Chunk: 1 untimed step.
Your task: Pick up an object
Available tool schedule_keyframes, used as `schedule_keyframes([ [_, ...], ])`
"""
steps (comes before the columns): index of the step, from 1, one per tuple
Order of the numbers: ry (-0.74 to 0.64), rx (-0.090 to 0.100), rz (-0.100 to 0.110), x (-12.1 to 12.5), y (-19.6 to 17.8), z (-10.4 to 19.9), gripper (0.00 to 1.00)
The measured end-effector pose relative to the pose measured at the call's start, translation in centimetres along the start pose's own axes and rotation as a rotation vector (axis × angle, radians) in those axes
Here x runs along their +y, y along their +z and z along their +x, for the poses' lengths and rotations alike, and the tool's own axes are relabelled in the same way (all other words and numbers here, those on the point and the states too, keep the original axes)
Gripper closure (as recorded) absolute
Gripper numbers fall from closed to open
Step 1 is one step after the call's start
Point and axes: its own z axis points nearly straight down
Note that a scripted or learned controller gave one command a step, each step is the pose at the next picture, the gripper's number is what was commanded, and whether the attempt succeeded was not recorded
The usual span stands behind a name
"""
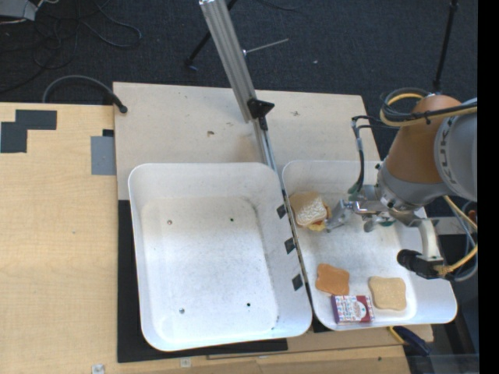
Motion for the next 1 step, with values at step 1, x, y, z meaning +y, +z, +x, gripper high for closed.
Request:
schedule_keyframes([
  [1, 0.001, -0.002, -0.007, 0.09, 3.16, 0.04, 0.0],
])
